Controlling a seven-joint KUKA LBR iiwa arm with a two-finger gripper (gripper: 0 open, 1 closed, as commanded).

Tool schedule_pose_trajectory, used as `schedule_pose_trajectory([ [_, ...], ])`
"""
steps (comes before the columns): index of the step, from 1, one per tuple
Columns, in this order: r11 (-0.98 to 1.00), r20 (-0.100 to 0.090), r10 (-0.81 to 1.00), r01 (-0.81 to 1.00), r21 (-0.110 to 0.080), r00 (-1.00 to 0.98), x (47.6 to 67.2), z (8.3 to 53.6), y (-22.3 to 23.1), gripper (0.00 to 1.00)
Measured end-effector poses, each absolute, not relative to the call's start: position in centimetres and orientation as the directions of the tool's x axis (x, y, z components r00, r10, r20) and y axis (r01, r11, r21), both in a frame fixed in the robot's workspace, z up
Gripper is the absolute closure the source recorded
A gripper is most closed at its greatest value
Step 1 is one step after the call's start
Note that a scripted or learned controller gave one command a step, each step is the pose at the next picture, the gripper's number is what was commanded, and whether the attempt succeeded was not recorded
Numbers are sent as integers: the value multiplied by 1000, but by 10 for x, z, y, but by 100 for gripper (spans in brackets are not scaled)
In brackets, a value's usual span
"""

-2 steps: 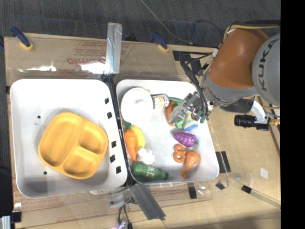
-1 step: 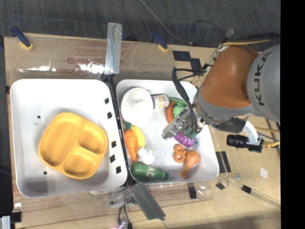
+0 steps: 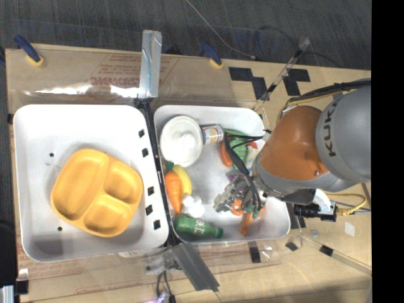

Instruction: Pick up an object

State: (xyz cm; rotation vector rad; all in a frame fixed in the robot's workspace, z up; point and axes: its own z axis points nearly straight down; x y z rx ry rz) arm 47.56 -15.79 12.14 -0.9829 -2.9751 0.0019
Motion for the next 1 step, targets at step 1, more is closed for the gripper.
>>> schedule_pose_trajectory([
  [1, 667, -1, 745, 745, 1, -667, 550, 155, -116, 100],
])
